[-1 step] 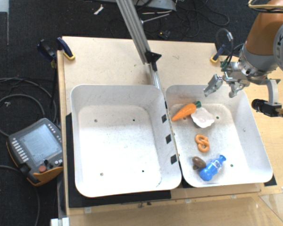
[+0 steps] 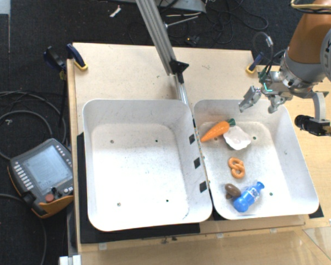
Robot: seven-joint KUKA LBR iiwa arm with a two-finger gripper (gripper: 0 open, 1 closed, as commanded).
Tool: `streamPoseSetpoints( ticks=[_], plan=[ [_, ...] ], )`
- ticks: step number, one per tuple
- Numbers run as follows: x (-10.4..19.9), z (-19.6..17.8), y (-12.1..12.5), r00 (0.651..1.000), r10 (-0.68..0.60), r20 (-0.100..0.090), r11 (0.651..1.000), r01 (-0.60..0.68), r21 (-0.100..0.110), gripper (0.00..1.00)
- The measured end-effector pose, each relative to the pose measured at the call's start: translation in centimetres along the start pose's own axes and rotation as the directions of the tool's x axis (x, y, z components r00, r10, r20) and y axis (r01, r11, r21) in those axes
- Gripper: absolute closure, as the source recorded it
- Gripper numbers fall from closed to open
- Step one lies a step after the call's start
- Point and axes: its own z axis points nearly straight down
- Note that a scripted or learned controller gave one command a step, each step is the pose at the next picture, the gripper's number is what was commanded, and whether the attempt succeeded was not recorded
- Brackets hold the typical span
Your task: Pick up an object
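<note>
Over the right bin (image 2: 298, 164) hangs the gripper (image 2: 262, 99), fingers spread wide with nothing between them, poised above the far rim. Nearest below and to its left lies the carrot (image 2: 216, 130), orange, green-tipped, long axis slanting toward the divider, touching the white shell-like piece (image 2: 237, 139).

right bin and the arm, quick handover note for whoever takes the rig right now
End effector: open, holding nothing, hovering over the far edge of the right bin.
Things, all in the right bin: carrot near the divider, touching the white shell-like piece; pretzel in the middle; brown lump beside the blue bottle at the near end.
Done: nothing picked yet.
Left: descend on one item, close, lift. The pretzel sits apart from the others, so it looks like the easier target.
</note>
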Motion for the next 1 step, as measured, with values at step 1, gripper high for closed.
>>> streamPoseSetpoints(
  ticks=[1],
  plan=[
    [0.34,4.31,-0.01,1.000,0.000,-0.001,1.000,0.000,0.003,0.00]
  ],
)
